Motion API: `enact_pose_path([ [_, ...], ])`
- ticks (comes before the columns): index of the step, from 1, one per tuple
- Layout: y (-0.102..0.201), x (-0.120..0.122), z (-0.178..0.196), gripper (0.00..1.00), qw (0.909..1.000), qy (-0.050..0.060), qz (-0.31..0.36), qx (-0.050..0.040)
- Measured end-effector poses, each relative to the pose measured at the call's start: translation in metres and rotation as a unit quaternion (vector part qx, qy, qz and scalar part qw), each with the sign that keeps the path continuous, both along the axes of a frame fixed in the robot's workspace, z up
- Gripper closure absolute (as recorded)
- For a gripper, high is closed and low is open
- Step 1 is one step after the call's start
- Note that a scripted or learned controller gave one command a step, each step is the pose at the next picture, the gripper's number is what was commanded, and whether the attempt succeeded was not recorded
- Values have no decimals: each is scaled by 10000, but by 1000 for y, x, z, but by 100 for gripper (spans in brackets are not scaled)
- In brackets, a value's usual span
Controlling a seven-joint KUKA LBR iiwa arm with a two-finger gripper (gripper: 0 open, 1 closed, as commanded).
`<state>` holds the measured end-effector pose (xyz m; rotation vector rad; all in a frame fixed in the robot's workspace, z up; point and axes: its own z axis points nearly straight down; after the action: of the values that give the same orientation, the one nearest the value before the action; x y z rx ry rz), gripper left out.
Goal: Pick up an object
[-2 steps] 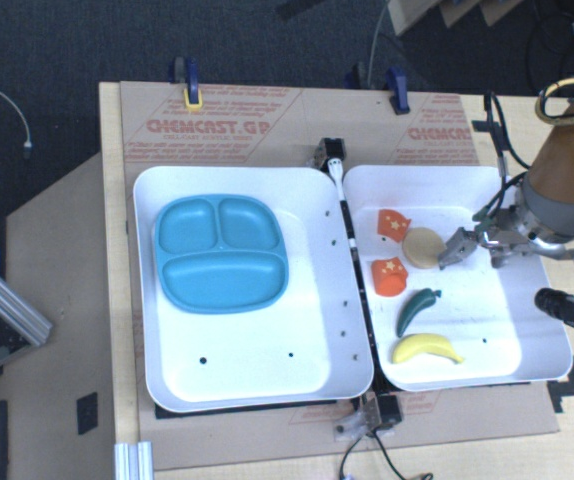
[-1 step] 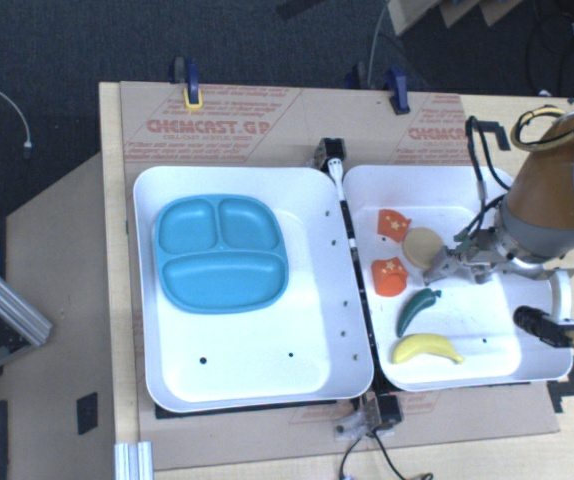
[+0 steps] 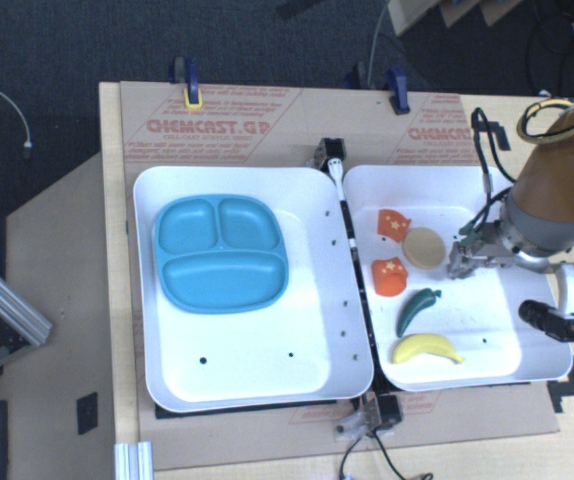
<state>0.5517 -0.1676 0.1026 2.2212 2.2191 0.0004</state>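
Claw point(image 3: 459, 260): low in the right white bin point(image 3: 487, 363), just right of the round tan disc point(image 3: 424, 247); fingers too small and dark to tell apart or together; nothing visibly held.
Round tan disc: between two red strawberry-like pieces point(image 3: 394, 224) point(image 3: 389, 275).
Green pepper point(image 3: 417, 309): above the yellow banana point(image 3: 426, 349), near the front wall.
Left white bin point(image 3: 257, 368): holds a blue divided plate point(image 3: 222, 252).

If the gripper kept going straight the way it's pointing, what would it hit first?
Likely the tan round disc, which lies just left of the gripper in the right bin. Height is unclear from above, so it might pass over.
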Motion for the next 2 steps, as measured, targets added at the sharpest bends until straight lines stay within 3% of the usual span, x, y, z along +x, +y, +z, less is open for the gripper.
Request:
enact_pose_path([
  [2,-3,14,122,100,10000,-36,15,-11],
])
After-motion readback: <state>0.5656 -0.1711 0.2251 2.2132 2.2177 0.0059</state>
